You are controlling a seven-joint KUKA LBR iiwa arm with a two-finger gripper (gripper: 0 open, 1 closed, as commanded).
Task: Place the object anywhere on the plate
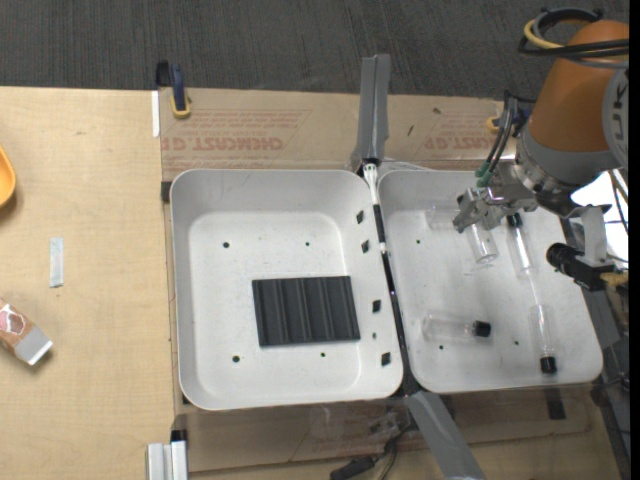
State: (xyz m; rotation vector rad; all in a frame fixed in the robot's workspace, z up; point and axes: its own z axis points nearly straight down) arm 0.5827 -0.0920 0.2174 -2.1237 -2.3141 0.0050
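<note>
A dark grey ribbed plate (pixel 305 310) lies flat in the middle of the left bin (pixel 200 208). The right bin (pixel 420 368) holds clear plastic tubes. A short one with a black cap (pixel 455 329) lies near the front. A long thin one (pixel 530 288) runs toward the front right corner and ends in a black cap (pixel 548 365). Another clear tube (pixel 484 247) sits just under my gripper (pixel 487 214), which hovers over the back of the right bin. Whether that tube is touched or held is not visible.
A grey divider post (pixel 375 108) rises between the bins at the back. On the wooden bench to the left lie a small grey strip (pixel 56 262), a red and grey block (pixel 22 334) and an orange rim (pixel 5 178). Cables (pixel 500 143) hang by the wrist.
</note>
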